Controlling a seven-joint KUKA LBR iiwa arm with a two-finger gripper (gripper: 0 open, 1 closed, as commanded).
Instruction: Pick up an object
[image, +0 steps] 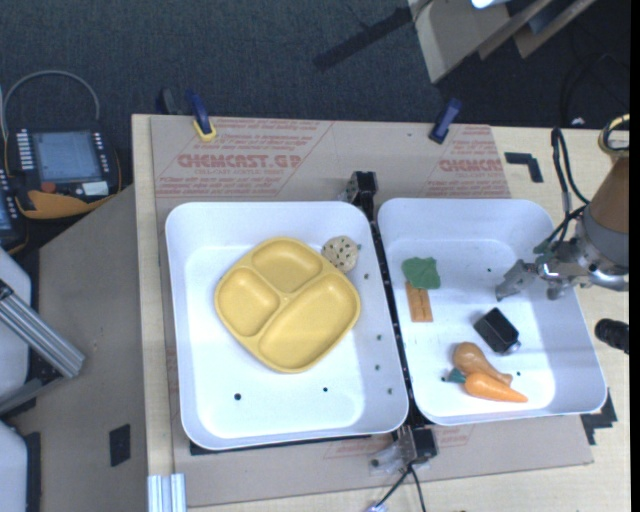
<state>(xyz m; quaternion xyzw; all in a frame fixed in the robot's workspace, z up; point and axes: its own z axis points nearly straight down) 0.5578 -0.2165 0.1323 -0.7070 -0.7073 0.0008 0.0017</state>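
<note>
The gripper (522, 280) hangs over the right bin (570, 390) at its three o'clock side with fingers spread and nothing between them, while the black block (497, 330) lies just below at five o'clock from it, above the orange carrot (492, 387) and beside the green-topped stick (420, 288).

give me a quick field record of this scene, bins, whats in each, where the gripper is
left bin: yellow three-compartment plastic plate; round speckled cookie at the plate's upper right edge
right bin: green leafy toy piece, orange flat strip just below it, small black block, orange toy carrot beside a tan pear-shaped toy
gripper: over the right bin's right side, above the black block, holding nothing
arm: enters from the right
</note>
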